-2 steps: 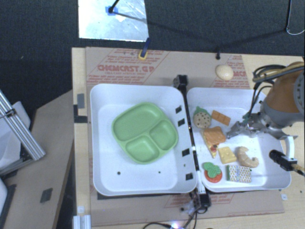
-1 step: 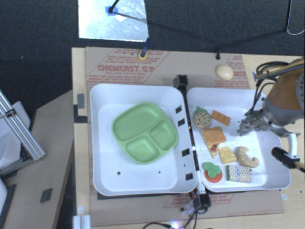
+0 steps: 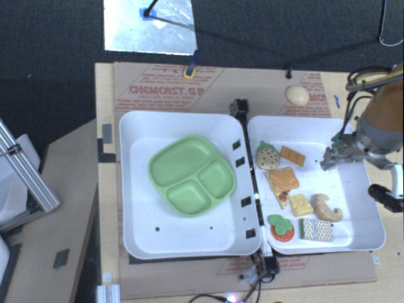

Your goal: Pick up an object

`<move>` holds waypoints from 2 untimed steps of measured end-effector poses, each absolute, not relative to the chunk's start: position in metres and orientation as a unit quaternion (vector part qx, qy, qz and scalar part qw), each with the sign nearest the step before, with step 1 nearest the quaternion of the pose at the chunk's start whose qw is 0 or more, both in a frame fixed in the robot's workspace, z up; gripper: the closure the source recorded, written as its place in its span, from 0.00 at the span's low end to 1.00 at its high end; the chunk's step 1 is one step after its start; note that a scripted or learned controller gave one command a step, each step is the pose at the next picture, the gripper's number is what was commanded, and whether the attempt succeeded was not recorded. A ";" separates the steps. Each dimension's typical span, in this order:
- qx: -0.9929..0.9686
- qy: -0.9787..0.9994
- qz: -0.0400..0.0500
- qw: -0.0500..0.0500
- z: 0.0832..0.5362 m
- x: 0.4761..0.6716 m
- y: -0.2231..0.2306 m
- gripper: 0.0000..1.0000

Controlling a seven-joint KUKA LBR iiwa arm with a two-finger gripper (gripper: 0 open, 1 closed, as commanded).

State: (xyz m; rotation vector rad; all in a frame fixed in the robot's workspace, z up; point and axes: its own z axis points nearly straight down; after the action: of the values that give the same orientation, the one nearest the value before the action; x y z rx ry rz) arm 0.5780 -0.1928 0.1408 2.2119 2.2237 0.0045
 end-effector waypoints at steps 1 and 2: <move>0.705 0.710 0.002 0.004 0.202 0.587 -0.189 1.00; 0.705 0.709 0.001 0.002 0.226 0.588 -0.189 1.00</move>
State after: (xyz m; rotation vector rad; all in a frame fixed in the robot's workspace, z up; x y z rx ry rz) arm 0.5882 -0.1891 0.2263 2.2116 2.2256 0.0039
